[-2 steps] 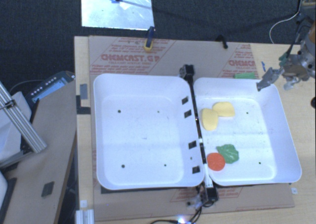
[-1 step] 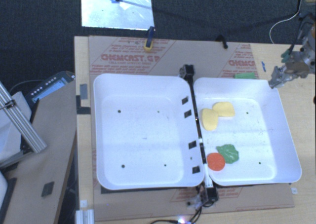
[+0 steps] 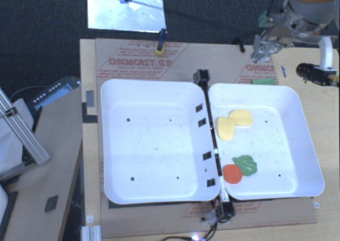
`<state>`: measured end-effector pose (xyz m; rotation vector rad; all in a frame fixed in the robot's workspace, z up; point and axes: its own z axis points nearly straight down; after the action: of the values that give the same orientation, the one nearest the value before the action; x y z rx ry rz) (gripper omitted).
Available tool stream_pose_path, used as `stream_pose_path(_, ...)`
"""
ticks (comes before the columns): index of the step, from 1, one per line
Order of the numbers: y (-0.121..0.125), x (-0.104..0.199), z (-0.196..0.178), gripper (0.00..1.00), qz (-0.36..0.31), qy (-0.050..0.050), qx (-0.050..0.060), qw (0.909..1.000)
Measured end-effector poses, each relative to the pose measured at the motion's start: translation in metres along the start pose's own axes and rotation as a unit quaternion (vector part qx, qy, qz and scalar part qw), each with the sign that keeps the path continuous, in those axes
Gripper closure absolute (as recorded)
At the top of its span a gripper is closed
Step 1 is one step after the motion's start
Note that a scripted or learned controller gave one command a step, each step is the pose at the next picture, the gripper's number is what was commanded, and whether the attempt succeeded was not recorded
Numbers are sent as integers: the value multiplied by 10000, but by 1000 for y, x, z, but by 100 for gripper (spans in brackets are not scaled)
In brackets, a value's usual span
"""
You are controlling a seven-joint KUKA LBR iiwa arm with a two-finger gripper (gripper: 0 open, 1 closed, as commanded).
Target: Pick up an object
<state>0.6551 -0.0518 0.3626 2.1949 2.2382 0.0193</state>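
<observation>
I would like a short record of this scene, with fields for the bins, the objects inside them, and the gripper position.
right bin: shallow white plastic bin, holding four objects
yellow objects: two flat pale yellow pieces, touching, in the bin's middle left
green object: small crinkled green piece, near the front
red object: round orange-red piece, touching the green one
left bin: shallow white plastic bin
gripper: two-finger gripper, above the bench behind the right bin, holding nothing

Bright even overhead light, glare on the metal sheet point(image 3: 126, 0), slightly soft focus.
</observation>
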Motion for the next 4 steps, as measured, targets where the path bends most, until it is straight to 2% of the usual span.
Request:
stream_pose_path(1, 1, 92, -38, 100, 23, 2, 30, 10000)
stream_pose_path(2, -34, 186, -117, 100, 25, 8, 17, 10000)
stream_pose_path(3, -145, 224, -173, 100, 36, 9, 43, 10000)
stream_pose_path(4, -140, 221, -169, 0, 76, -13, 56, 10000)
